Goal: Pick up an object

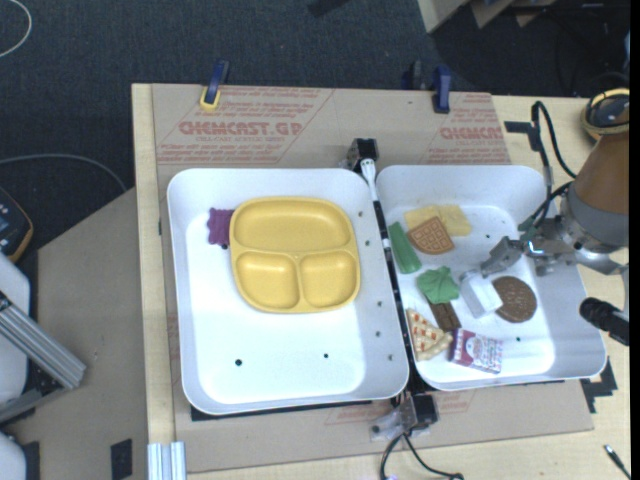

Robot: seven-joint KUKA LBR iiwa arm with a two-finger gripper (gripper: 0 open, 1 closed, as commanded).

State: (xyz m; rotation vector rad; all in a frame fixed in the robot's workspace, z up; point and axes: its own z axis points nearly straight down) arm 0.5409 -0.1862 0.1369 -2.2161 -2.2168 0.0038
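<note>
Resting on a brown cardboard-covered bench (300, 108), two shallow white plastic bins lie side by side, both with rounded corners and smooth walls. The left bin (290, 368) contains a large yellow divided plate (295, 251), glossy, with one wide compartment and two smaller ones, and a small purple toy piece (219, 226) that touches the plate's left edge. The right bin (560, 353) contains many small play-food things close together: a pale yellow flat slice (440, 216), a round waffle (431, 236) with a grid texture just below it, a long green piece (404, 248) beside the bin's left wall, a green leafy piece (438, 285), a dark brown bar (446, 316), a pizza slice (430, 336), a red and white printed packet (477, 352), a small white block (478, 296) and a round brown cookie (514, 299). The grey arm with an orange band (605, 183) comes from the right over this bin. Its gripper (500, 258) hangs above the bin floor, just above the white block and the cookie and near the waffle. I cannot tell if it is released or clenched, and nothing is seen between its tips.
</note>
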